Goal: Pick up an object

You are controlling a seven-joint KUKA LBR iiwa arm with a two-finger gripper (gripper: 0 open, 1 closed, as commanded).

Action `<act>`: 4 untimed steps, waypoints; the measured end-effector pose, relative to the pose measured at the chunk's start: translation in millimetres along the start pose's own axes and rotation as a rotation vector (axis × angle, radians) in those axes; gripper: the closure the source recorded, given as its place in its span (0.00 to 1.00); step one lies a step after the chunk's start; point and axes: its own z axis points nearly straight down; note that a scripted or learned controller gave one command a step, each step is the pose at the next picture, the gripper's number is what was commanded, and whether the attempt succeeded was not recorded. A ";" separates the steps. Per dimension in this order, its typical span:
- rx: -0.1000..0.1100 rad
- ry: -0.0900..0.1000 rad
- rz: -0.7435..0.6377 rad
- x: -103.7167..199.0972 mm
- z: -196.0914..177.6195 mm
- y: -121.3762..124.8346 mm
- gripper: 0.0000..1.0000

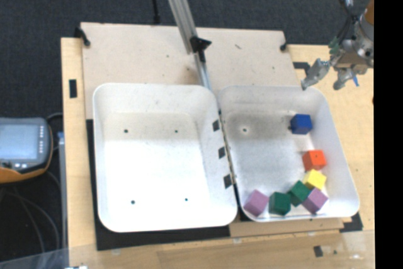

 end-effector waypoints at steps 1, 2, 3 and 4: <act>0.008 0.006 0.003 87.3 100.3 -45.8 0.00; 0.000 0.004 0.004 140.9 92.1 -89.1 0.00; 0.006 0.002 0.013 128.8 164.9 -118.7 0.00; -0.007 -0.002 0.014 47.2 192.3 -54.3 0.00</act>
